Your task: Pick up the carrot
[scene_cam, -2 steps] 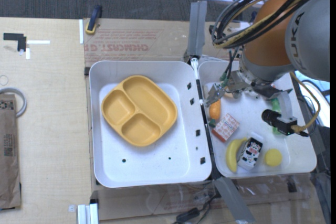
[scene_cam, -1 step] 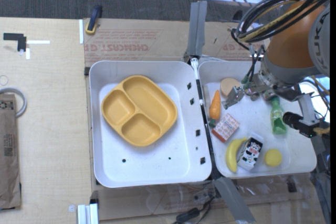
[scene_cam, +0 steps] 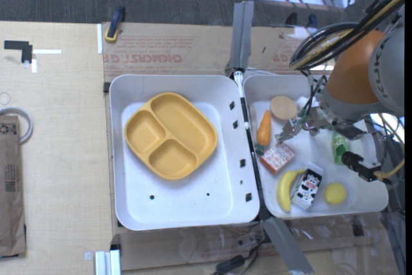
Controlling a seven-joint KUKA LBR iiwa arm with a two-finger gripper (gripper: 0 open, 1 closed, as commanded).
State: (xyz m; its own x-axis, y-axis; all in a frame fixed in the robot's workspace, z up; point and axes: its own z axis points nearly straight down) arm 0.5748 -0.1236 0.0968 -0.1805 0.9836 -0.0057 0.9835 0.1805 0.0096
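Metal two-finger gripper (scene_cam: 288,131) hangs low in right white bin (scene_cam: 360,203), jaws slightly parted, nothing between them. Orange tapered carrot (scene_cam: 264,127) lies just left of jaws, apart. Tan round disc (scene_cam: 282,107) above; red-white flat packet (scene_cam: 277,157) just below.

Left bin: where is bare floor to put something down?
Left bin: bare floor runs below the yellow plate to the near wall, and in a strip along its right side. Right bin is crowded: carrot, banana, lemon, gripper.

Bright, even light; perhaps slight blur.
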